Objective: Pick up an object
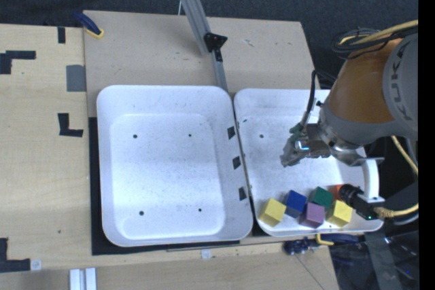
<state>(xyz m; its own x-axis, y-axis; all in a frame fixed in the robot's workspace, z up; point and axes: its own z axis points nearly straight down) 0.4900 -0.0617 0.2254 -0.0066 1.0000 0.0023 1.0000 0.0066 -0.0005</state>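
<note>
A single fixed camera hangs above the bench point(170, 44) and looks down at a slant, far enough off to take in both white bins: the left bin point(109, 146) and the right bin point(272, 105). The bench's far edge lies toward the top, the near edge toward the bottom, and the arm point(367, 92) enters from the right.

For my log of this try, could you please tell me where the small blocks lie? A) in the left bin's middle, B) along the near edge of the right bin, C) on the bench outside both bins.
B: the yellow block, blue block and purple block sit along the right bin's near edge.
</note>
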